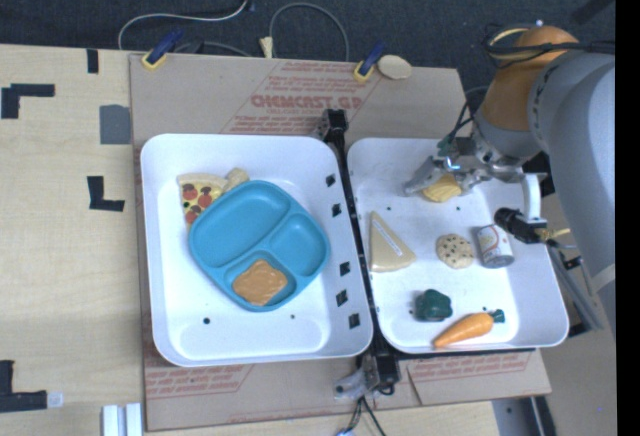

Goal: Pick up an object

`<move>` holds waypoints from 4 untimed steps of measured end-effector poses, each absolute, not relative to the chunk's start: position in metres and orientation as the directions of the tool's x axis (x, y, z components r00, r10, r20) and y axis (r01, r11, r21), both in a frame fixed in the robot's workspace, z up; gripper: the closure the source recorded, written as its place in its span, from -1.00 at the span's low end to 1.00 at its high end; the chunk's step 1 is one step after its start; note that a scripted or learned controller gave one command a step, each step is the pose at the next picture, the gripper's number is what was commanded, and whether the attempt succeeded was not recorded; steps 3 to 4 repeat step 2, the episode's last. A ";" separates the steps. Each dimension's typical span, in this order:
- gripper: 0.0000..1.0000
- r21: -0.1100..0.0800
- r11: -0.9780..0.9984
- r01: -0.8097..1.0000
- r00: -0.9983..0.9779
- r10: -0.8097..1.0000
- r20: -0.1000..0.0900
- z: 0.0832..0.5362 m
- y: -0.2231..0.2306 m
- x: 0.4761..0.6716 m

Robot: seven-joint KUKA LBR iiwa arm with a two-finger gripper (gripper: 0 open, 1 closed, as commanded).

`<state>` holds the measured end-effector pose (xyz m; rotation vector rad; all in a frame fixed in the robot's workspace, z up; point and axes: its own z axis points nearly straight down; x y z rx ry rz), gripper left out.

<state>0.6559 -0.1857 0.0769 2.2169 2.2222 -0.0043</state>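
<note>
In the left bin (160,254): a blue divided plate (258,242) with a brown toast-like piece (261,282) in its near compartment; a pizza slice (198,194) lies partly under the plate's far-left edge.

Right bin (540,319), left to right: pale cheese wedge (387,246) near the dividing wall, dark green piece (433,304), cookie (454,250), carrot (466,327) at the near edge, small can (492,246) just beside the cookie.

Far end of right bin: gripper (447,176) is down at a small yellow object (441,190). One grey finger slants out to the left of it, touching or nearly so.

Progress (judgement): approach done, gripper at the candidate. Grasp unconfirmed; the yellow object rests on the bin floor, so lift remains.

Unclear: whether the fingers are spread or closed cannot be told, since the second finger is lost under the wrist. Yellow object is partly covered and its identity is uncertain. The arm is cut off at the right.
</note>
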 end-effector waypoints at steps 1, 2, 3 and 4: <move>1.00 0.005 0.003 1.000 -0.003 1.000 -0.004 0.097 -0.186 0.659; 1.00 0.006 0.009 1.000 -0.009 1.000 0.002 0.169 -0.104 0.671; 1.00 0.006 0.009 1.000 -0.009 1.000 0.002 0.169 -0.104 0.671; 1.00 0.006 0.009 1.000 -0.009 1.000 0.002 0.169 -0.104 0.671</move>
